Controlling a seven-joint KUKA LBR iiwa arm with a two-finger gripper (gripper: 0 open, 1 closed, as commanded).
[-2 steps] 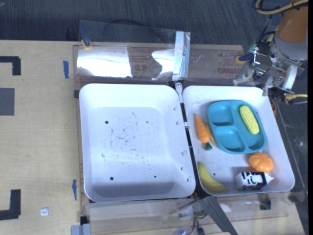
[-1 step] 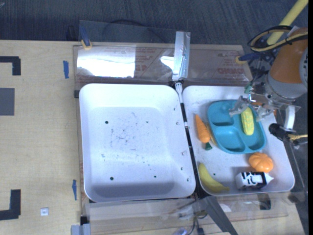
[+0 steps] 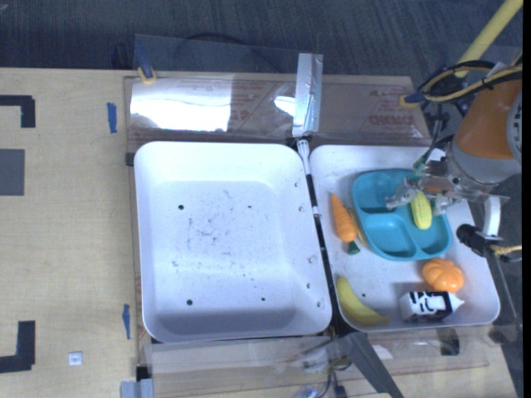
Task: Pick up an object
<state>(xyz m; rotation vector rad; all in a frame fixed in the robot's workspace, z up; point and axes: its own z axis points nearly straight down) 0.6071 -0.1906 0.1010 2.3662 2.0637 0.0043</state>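
I see the hand [image 3: 423, 196] over the blue divided tray [image 3: 377, 201] in the right bin [image 3: 489, 309], clenched on a yellow corn cob [image 3: 421, 211]. The cob is short and bumpy, its long axis running up and down the view, tilted slightly. A toy carrot [image 3: 343, 219] lies just beside the tray's left edge, a banana [image 3: 357, 304] below.

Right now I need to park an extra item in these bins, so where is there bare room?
The left bin offers a broad bare floor inside its four walls. The right bin is crowded: blue divided tray with corn, carrot, banana, orange pumpkin, black-and-white object. The gripper hangs over the tray. Small free strip: between banana and tray.
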